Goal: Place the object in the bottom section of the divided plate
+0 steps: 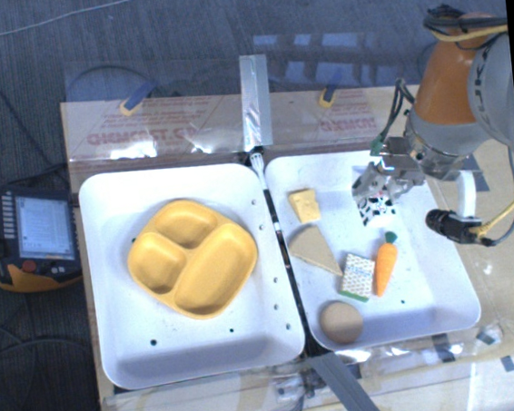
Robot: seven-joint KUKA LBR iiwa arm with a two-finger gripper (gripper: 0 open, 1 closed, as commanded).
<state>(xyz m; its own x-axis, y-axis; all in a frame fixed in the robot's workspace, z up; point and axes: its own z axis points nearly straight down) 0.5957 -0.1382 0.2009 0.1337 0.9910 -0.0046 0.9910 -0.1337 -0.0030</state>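
In the right bin: my gripper (375,186) sits over the cow (374,206).
Fingers: I cannot tell their state.
Cow: small, light, stiff; grasp its sides.
Plate (192,257): left bin.

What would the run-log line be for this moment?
gripper: over right bin, at black-and-white toy | grasp: unclear | yellow divided plate: left bin, nothing in sections | carrot, sponge: untouched
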